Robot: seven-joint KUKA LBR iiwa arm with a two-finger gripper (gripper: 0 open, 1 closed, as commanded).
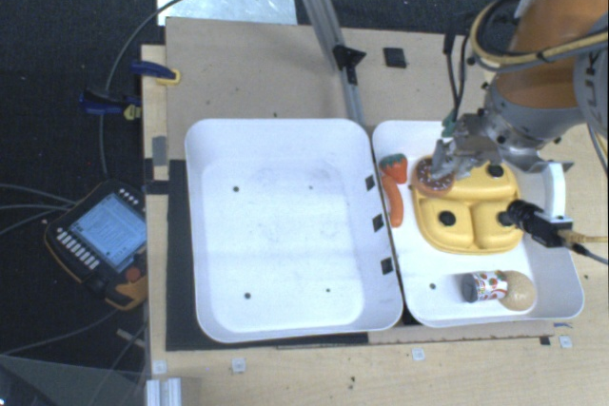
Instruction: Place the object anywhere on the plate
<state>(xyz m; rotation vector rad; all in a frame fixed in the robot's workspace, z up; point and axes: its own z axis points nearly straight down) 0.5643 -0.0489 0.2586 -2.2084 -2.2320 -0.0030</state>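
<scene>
Hovering over the far-left corner of the yellow plate [471, 209], the tool [445, 168] sits right above a small brown ring-shaped thing, something like a doughnut [436, 183], which lies on that corner of the plate. Whether the ring is pinched or merely lying there under the tool I cannot tell, and the frame does not show how the tool is set.

Judging by this, the step in hand is the placing itself: the doughnut looks to be on or just above the plate already. The next move would call for letting go cleanly and lifting straight up, without dragging the ring off the rim.

The plate is a chunky moulded piece, glossy yellow plastic with rounded lobes and shallow wells marked by dark spots. It rests in the right bin [414, 285], a shallow white tray with soft rounded corners. Just left of the plate lies a carrot [394, 188], orange and tapering, probably a toy. On the near side of the plate lies a small bottle [498, 288] on its side, with a printed label and a pale rounded end. Left of the plate, the left bin [276, 233] is smooth, matt and white, on the tan worktop [238, 71].
</scene>
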